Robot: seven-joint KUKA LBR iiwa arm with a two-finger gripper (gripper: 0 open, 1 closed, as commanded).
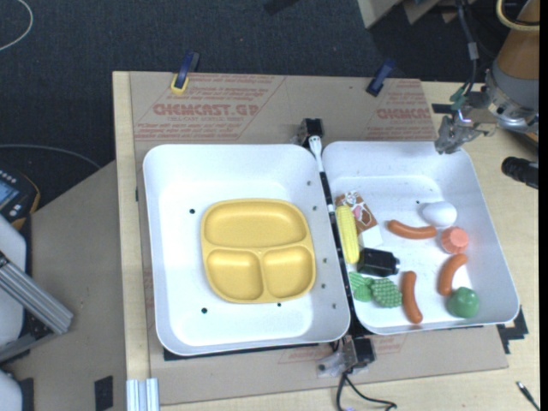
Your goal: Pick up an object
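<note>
Objects for picking lay in the right bin [479,187], all resting on its white floor. Along the bin's left wall: a yellow corn cob [347,234] lying lengthwise, with a small brown-and-white patterned piece [360,211] just beside its upper end. Below the cob: a black block [378,261], then a green knobbly item [385,293] touching a second green piece [360,286] at its left. Sausages, three: one orange-red [412,229] lying across the middle, one [411,296] upright in the view near the front wall, one [451,272] tilted at the right. Near the last: a white egg-shaped item [440,213], an orange-pink round piece [456,239] just below it, and a green ball [463,301] in the front right corner.

Left bin [171,255]: held a yellow tray [257,248] of three compartments, one wide and two small.

Gripper [451,137]: hung over the far right rim of the right bin, well apart from every object and holding none. Whether its fingers were apart or together could not be told, the tip being small and dark against the bench [128,144].
</note>
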